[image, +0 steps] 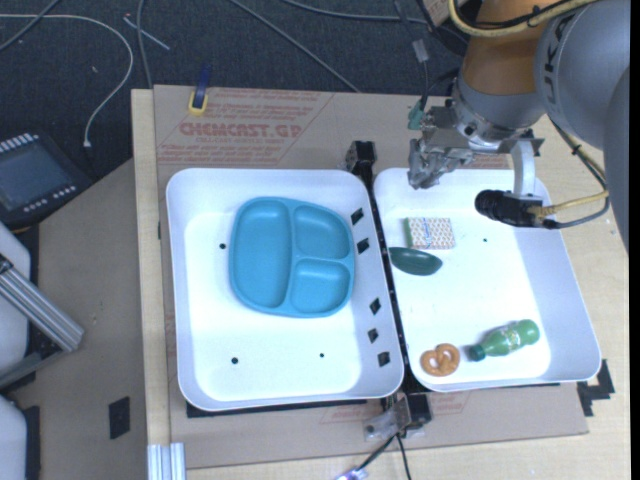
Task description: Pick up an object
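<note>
In the right-hand shallow white bin point(560, 298), four small things lie apart: a small patterned rectangular packet point(431, 232) near the far wall, a dark green leaf-shaped piece point(415, 261) just beside and below it, an orange-brown pretzel-shaped toy point(440, 359) and a green bottle-shaped toy point(506, 339) near the front rim. The end effector point(430, 171) hangs over the bin's far left corner, above the packet; whether it is released or clenched I cannot tell, and nothing shows in its grip. The packet looks light and fairly stiff, best pinched across its short sides. The leaf piece lies flat and thin, likely hard to get under. Room is tight at the divider between bins and the far wall; the bin's middle is open. The left bin point(200, 268) bears a blue plastic compartment plate point(292, 257).
</note>
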